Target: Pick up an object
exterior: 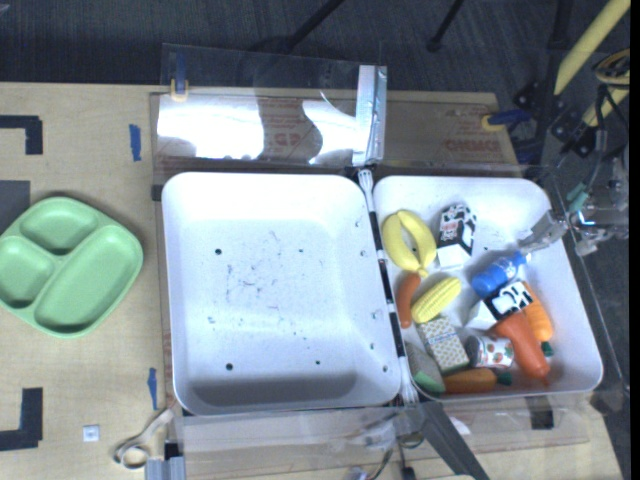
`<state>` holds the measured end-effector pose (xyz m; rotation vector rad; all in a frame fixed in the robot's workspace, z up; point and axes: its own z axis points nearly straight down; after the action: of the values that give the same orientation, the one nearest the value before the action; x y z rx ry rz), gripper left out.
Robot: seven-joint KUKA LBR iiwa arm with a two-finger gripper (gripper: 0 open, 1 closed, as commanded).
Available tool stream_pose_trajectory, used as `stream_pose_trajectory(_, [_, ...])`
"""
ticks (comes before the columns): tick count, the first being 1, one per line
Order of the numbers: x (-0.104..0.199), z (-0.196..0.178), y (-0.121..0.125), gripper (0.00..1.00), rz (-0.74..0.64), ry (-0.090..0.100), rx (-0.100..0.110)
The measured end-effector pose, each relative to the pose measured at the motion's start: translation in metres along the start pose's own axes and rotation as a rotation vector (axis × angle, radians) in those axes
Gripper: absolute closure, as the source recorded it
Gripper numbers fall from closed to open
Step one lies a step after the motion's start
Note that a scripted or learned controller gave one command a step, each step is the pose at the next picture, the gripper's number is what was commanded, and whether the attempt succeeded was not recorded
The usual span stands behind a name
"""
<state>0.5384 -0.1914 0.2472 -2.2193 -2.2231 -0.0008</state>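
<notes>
- Wooden bench [90,128] is carrying two white bins; your pickable objects are crowding the right bin [585,368].
- Your gripper [545,230] is hovering at that bin's upper right edge; you cannot tell its opening, and nothing is showing in it.
- Banana [405,240], corn [437,298] and carrot [527,343] are lying packed together, so you are risking a glancing, empty grab.

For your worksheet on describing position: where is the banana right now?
The banana lies in the right bin, near its left wall, just above the corn cob.
</notes>
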Motion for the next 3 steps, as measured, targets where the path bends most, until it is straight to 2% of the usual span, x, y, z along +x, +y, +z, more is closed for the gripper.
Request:
stream_pose_trajectory(1, [-0.006, 0.011, -0.031, 0.00, 0.097, 0.001, 0.001])
stream_pose_trajectory(2, [-0.019, 0.094, -0.006, 0.00, 0.539, 0.000, 0.003])
stream_pose_trajectory(3, [-0.021, 0.053, 0.013, 0.00, 0.836, -0.001, 0.001])
